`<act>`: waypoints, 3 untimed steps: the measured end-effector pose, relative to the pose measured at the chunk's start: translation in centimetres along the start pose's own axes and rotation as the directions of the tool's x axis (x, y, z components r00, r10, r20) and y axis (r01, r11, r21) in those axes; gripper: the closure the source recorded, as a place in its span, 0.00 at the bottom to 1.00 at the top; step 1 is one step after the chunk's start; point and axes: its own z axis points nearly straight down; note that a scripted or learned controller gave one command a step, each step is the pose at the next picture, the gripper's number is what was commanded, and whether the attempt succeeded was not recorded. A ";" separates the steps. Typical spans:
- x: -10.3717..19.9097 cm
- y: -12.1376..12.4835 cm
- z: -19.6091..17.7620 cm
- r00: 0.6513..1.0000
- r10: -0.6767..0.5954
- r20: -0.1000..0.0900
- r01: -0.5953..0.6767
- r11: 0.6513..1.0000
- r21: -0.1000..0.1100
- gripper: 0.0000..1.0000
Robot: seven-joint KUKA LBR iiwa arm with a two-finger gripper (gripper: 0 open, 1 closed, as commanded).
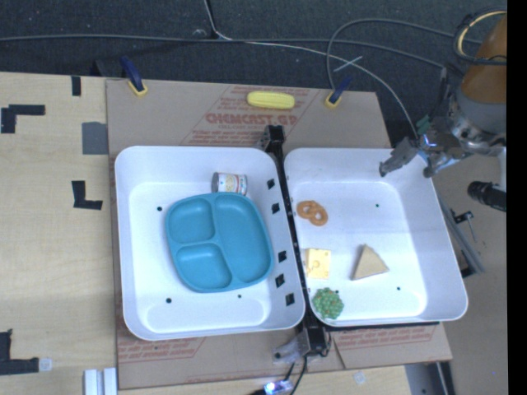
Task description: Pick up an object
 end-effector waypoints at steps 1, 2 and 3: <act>0.1 0.3 -1.0 1.000 -0.004 0.003 0.004 1.000 -0.014 0.00; 0.3 1.1 5.0 1.000 -0.005 0.003 0.005 1.000 -0.011 0.00; -0.1 1.4 11.2 1.000 -0.005 0.004 0.005 1.000 -0.011 0.00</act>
